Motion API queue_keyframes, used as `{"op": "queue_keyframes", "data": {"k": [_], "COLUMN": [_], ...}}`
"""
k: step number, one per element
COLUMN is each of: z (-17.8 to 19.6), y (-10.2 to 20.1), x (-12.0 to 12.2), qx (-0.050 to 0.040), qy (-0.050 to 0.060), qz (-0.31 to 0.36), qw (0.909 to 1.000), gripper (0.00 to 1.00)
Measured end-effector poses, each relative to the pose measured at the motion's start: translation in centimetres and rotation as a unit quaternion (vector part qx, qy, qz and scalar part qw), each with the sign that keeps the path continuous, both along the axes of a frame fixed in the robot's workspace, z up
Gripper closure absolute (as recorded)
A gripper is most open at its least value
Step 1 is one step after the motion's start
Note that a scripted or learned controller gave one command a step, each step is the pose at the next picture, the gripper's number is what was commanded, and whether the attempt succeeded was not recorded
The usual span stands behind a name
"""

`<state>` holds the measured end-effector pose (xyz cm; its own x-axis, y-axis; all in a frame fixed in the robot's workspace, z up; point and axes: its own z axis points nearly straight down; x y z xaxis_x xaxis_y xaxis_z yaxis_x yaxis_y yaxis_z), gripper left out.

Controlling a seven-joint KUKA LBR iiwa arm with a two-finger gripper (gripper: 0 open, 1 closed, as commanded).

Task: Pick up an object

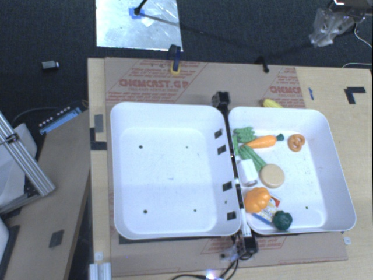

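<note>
Fingers (327,28), state unclear, hang far from right bin (326,174) crowded with carrot (262,142), pretzel (296,142).

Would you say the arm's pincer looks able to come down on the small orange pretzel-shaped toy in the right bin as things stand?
Probably yes. The small orange pretzel-shaped toy lies alone on bare floor of the right white bin, apart from the orange carrot toy, with nothing over it. The pincer sits up beyond the bench, so it needs a long approach.

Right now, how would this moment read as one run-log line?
stage: pre-grasp | claw: top right, off the bins | right white bin: orange toy carrot, round pretzel | nothing picked yet
</note>
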<state>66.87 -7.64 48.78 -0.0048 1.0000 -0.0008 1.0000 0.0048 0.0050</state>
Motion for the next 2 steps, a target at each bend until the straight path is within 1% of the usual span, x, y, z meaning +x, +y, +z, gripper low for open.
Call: {"op": "queue_keyframes", "data": {"k": [2], "z": [4.9], "y": [0.6], "x": [0.0], "qx": [-0.0002], "qy": [0.000], "qz": [-0.001], "qw": [1.0000], "gripper": [1.00]}}
